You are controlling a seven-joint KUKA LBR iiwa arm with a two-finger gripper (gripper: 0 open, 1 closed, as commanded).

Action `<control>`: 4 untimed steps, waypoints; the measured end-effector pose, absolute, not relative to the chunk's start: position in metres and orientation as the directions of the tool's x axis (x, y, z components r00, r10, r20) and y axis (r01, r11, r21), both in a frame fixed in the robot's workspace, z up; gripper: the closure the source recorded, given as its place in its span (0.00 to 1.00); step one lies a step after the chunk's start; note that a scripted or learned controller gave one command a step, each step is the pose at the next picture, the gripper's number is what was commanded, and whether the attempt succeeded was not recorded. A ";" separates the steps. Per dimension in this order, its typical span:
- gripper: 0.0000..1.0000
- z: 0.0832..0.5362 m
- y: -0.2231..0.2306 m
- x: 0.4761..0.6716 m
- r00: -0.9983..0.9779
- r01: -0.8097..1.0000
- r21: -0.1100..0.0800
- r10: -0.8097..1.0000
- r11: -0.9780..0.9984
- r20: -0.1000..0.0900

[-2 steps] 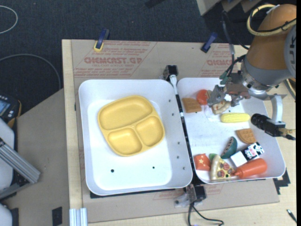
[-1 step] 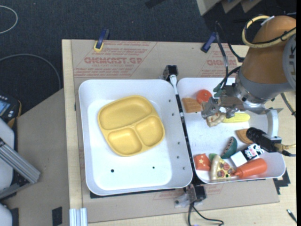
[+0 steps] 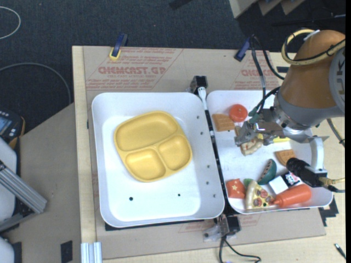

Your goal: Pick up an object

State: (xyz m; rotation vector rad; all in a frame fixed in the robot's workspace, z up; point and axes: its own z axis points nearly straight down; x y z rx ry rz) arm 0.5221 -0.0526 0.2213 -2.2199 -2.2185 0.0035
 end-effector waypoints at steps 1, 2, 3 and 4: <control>1.00 0.228 -0.062 0.537 0.001 1.000 0.003 1.000 -0.001 -0.001; 1.00 0.215 -0.050 0.529 -0.001 1.000 -0.004 1.000 0.001 0.001; 1.00 0.221 -0.057 0.524 0.000 1.000 -0.002 1.000 0.000 0.001; 1.00 0.234 -0.058 0.536 -0.001 1.000 0.003 1.000 0.001 -0.001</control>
